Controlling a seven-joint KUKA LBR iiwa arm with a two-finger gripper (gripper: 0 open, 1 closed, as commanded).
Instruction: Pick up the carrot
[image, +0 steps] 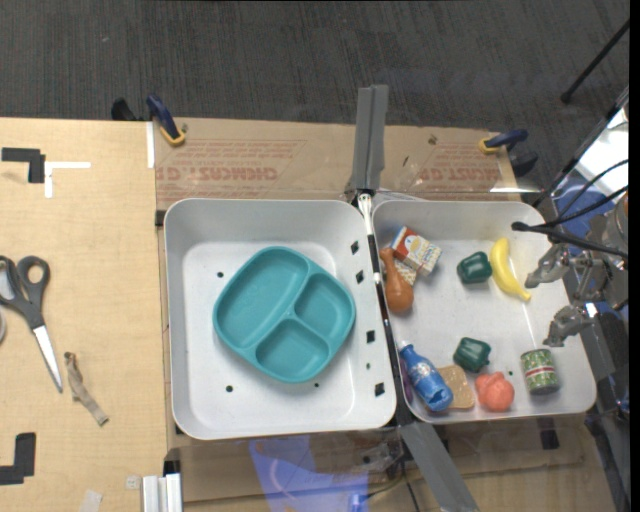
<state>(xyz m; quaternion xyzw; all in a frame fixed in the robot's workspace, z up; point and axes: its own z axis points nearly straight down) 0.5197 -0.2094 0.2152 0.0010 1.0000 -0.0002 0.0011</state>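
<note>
**Carrot lies far across the right bin from the gripper**

We start at the two-finger metal gripper (562, 297), which sits at the right edge of the right-hand shallow white bin (440, 212). Its two fingers stand apart, one above the other in the camera view, with nothing between them: open and holding nothing.

Nearest to it we note the curved yellow toy banana (508, 268), just to its left, and the small green-labelled toy can (540, 370) below it. Further in lie two dark green toy peppers (474, 268) (the second one sits lower, near the bin's middle), a round red-orange toy fruit (496, 392), a blue plastic bottle (424, 377) and a small red-and-white carton (415, 250).

The orange-brown tapered toy carrot (398, 282) lies against the bin's left wall, touching the carton at its upper end. Its long axis runs roughly up and down the picture, slightly tilted, thick end lower.

So the carrot is well to the left of the gripper, across the whole bin. We judge the approach has barely begun; the fingers would need to straddle the carrot's short width, close by the wall.

The left bin holds a teal divided plastic plate (285, 314).
</note>
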